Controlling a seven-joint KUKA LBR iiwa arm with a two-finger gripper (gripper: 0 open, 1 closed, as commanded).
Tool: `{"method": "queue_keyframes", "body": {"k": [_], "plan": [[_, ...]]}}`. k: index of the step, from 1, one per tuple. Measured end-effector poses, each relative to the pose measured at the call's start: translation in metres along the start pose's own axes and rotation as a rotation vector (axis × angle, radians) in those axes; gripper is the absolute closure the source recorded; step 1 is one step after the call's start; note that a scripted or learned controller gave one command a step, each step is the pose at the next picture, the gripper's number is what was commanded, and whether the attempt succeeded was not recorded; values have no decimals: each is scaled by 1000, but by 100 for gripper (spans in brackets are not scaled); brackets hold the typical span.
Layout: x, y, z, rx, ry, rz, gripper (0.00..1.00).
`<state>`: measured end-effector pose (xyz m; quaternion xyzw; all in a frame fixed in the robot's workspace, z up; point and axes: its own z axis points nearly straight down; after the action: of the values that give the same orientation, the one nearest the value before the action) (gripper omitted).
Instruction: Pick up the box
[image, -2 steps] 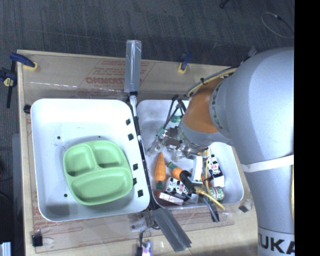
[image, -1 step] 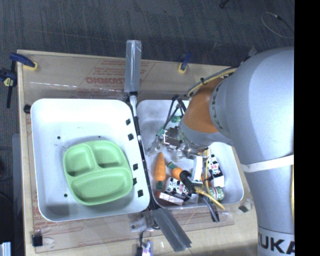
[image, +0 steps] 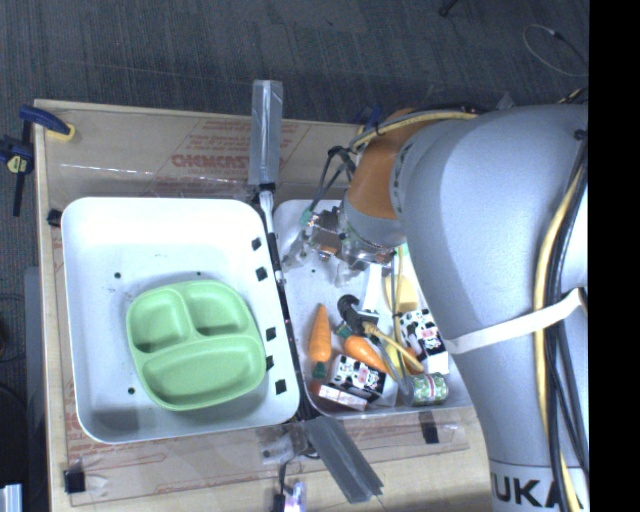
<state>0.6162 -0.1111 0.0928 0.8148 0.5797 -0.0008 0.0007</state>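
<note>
A small box (image: 357, 379) with a black-and-white cow print and a red edge lies flat at the near end of the right bin (image: 290, 225). A second cow-print box (image: 421, 334) lies by the bin's right wall, partly under the arm. My gripper (image: 322, 240) hangs low over the far end of the right bin, well behind both boxes. Nothing shows in its grasp. The grey arm and its orange band (image: 372, 185) hide the bin's far right part.
Two orange carrots (image: 319, 334) (image: 362, 350), a black item (image: 350, 308), yellow sticks (image: 390, 345) and a green-patterned roll (image: 430, 389) crowd the boxes. The left bin (image: 90, 230) holds a green divided plate (image: 197, 344). A dividing rim (image: 277, 300) separates the bins.
</note>
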Motion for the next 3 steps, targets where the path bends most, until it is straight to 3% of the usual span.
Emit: {"method": "queue_keyframes", "body": {"k": [1,2,3], "plan": [[109,5,-100,5,2,189,0],[44,-3,-45,-13,25,-115,0],[67,-6,-59,-10,50,-145,100]]}}
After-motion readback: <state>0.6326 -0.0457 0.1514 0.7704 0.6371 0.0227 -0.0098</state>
